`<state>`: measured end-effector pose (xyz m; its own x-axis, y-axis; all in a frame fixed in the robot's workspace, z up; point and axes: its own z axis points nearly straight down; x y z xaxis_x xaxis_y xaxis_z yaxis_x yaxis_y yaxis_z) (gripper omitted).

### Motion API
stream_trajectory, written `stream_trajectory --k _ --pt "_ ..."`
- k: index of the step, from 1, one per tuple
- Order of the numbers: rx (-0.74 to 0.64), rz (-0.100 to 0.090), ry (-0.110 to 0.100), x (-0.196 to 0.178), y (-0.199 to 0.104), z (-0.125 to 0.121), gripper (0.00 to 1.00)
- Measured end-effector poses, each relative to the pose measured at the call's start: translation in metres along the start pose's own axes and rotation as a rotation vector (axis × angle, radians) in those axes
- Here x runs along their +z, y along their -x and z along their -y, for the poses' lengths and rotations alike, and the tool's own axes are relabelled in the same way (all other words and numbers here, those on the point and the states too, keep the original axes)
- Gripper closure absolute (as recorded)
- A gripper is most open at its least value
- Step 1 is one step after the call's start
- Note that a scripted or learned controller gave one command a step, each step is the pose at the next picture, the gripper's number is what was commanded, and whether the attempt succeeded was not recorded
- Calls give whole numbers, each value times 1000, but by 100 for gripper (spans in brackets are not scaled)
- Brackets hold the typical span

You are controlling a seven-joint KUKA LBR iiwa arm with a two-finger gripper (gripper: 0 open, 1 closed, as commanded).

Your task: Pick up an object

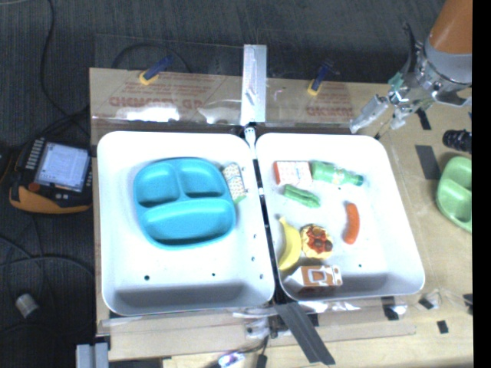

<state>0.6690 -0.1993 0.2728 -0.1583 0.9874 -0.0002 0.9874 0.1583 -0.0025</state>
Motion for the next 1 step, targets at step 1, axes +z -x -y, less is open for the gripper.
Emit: stream_trajectory --k 1 --pt "56 -4 6 176 2 53 0"
